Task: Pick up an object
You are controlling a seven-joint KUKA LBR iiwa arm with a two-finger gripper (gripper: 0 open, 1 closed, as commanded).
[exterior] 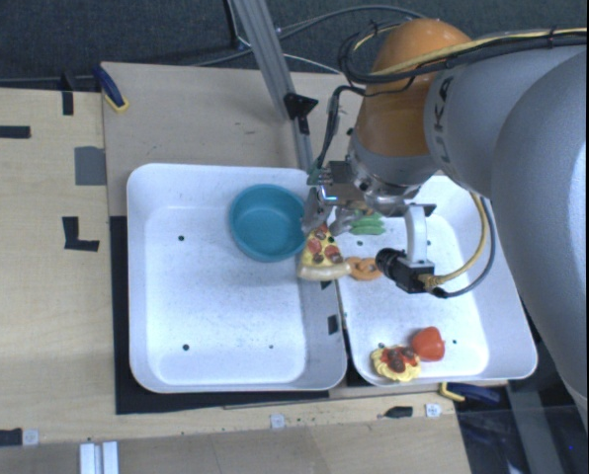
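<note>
Gripper (326,208) low over divider between bins, directly above toy pizza slice (320,254); grasp state cannot tell. Round blue plastic bowl (266,222) just beside slice, crowding approach.

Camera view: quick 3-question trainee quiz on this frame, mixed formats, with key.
1. True or false: the round blue plastic bowl sits in the left white bin.
2. Which lies nearest the gripper? A) red toy tomato B) toy pizza slice C) small green toy
3. Fill in: the red toy tomato lies in the ___ white bin.

Key: 1 true; 2 B; 3 right.
</note>
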